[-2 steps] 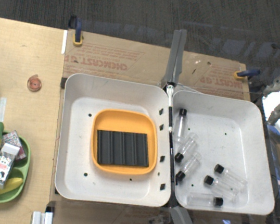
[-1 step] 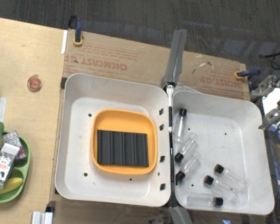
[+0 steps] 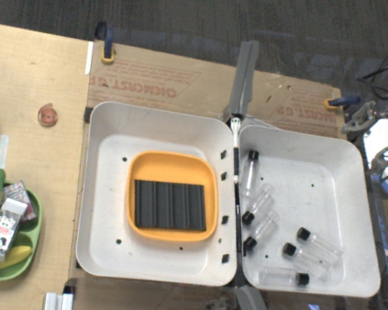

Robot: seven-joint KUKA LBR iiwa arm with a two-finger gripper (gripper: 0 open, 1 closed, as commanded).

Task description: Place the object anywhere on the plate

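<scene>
Six clear vials (image 3: pixel 261 227) with black caps lie scattered in the right bin (image 3: pixel 338 170), none on the plate. One vial by the bin's left wall runs lengthwise away from the camera, with its cap at the far end. Two below it slant, caps toward the near left. Two near the middle lie roughly across, caps to the left. One by the near wall lies across, cap to the right. The yellow plate (image 3: pixel 177 166) sits in the left bin (image 3: pixel 103 173) and bears a black ridged slab (image 3: pixel 171 207).
</scene>
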